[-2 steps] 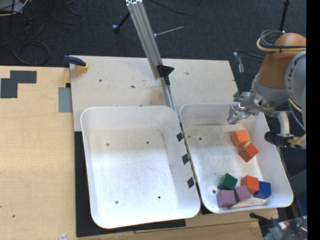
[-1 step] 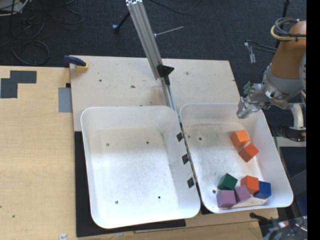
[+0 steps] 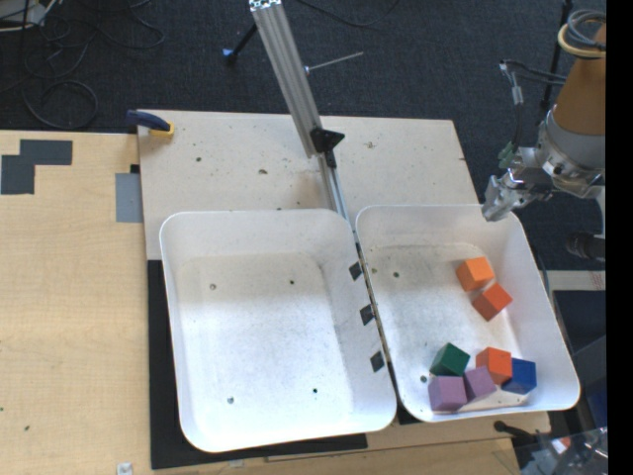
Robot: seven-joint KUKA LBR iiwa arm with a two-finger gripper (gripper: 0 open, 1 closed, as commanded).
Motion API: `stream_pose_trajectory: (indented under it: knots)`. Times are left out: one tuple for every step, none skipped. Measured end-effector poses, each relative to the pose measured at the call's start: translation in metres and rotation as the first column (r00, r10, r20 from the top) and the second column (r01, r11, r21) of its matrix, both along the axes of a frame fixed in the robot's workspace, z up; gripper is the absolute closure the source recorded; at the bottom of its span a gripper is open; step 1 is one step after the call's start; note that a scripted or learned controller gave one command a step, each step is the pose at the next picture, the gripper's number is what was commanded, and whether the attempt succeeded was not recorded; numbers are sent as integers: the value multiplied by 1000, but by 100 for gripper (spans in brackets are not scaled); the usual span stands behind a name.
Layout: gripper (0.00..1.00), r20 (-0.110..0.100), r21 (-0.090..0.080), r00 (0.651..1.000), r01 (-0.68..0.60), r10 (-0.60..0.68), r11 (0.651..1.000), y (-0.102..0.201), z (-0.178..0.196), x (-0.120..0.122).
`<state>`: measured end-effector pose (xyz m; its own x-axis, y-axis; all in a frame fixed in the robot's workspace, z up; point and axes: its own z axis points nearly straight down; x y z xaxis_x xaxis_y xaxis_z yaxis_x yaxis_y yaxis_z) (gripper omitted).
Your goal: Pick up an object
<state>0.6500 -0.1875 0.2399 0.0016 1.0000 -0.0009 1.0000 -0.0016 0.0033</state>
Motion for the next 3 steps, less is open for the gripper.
stream_pose_trajectory:
  knots:
    - [100,-6,4,1000,-5,5,1000,54,8,-18]
    - [100,-7,4,1000,-5,5,1000,100,15,-33]
    - [100,-8,4,1000,-6,6,1000,147,20,-52]
